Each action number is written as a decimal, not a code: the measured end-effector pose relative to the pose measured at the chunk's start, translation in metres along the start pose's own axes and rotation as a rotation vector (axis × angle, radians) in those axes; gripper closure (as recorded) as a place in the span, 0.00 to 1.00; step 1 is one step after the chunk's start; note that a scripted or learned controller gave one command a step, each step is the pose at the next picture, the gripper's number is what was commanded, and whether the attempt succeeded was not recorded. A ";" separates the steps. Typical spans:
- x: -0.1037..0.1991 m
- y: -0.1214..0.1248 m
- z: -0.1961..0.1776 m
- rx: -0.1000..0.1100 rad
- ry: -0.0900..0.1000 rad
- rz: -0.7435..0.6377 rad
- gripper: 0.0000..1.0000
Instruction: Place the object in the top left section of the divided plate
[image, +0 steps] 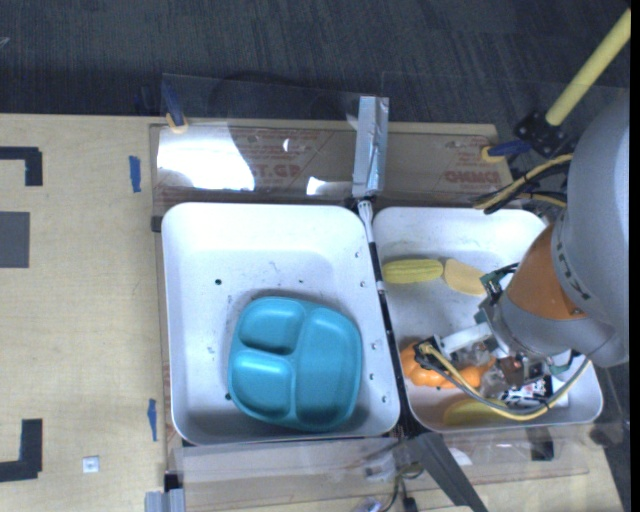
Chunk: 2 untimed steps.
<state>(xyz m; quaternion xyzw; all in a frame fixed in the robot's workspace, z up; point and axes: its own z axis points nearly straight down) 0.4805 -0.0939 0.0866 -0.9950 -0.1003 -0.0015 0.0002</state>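
Observation:
A blue divided plate (296, 364) lies in the left bin (200, 260), toward its front, with nothing in its sections. In the right bin (440, 232) lie a yellow corn cob (411, 271), a tan oval piece (463, 276), an orange toy (424, 371) and a yellow object (462, 411) at the front. My gripper (478, 368) hangs low over the front of the right bin, right beside the orange toy, amid wires. Its tips are hidden by the wrist and cables.
The arm's grey body and orange band (560, 290) cover the right side of the right bin. A clear panel and metal post (368, 150) stand behind the bins. The divider wall (380, 300) runs between the two bins.

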 end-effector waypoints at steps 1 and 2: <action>0.000 -0.001 0.000 -0.002 0.000 0.001 1.00; 0.000 -0.001 0.000 -0.002 0.000 0.000 1.00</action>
